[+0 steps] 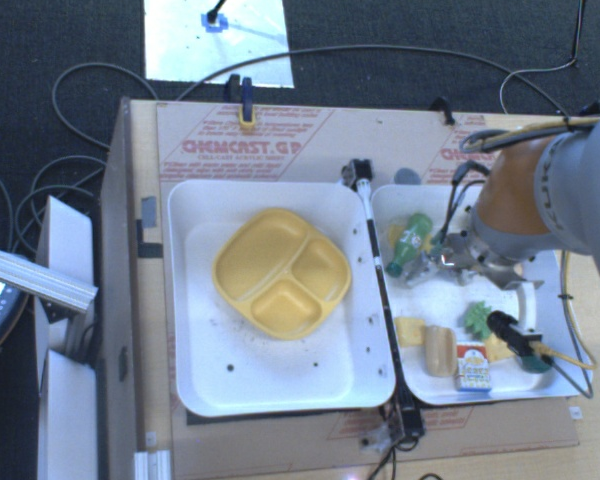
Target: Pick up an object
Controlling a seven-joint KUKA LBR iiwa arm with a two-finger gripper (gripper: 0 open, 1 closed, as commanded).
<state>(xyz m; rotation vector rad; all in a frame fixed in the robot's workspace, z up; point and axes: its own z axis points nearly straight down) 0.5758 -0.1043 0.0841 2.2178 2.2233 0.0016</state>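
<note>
One fixed camera high above the bench, slanted down over both white bins, arm from the right.

A yellow divided tray with three compartments is seen lying in the left white bin, turned at a slant to the bin's walls. The two bins are parted by a thin black bar. Both are borne on a bench top printed with red lettering, at whose far edge a blue and yellow clamp is fixed. A pale square sheet with a blue mark is laid on the dark floor beyond the bench. Grey cables are trailed across that floor at the left.
</note>
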